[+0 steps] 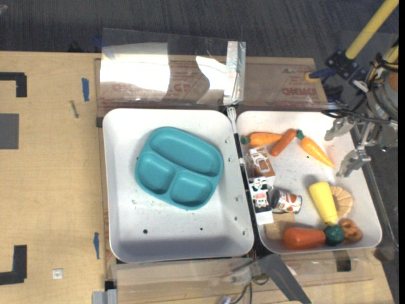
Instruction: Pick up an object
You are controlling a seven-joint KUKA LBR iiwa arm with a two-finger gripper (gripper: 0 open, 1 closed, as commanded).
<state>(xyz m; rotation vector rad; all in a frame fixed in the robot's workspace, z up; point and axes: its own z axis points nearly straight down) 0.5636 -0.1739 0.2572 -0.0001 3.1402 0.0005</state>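
— Two white bins sit side by side on the bench. What is in the left bin [120,233]?

— One teal plate [179,167] with three compartments, lying near the middle, a little tilted.

— And the right bin [373,220]?

— Toy food, mostly. Three carrots lie along the far side: a pale orange one [264,138], a darker one [283,142] crossing its tip, and a third [315,151] slanting toward the right wall. A yellow corn-like piece [323,202] stands out in the middle right, smooth and rounded, partly over a tan ridged shell [342,199]. Along the near wall lies a red-orange pepper [304,236], touching a dark green ball [334,234], with a brown pretzel shape [351,231] just beside that. Small printed boxes [261,189] line the left wall, and a red-and-white can [288,201] lies next to them.

— Where is the gripper [353,145]?

— Over the right bin's far right corner, above the bare floor near the third carrot. Its metal fingers [350,163] look parted, with nothing between them.
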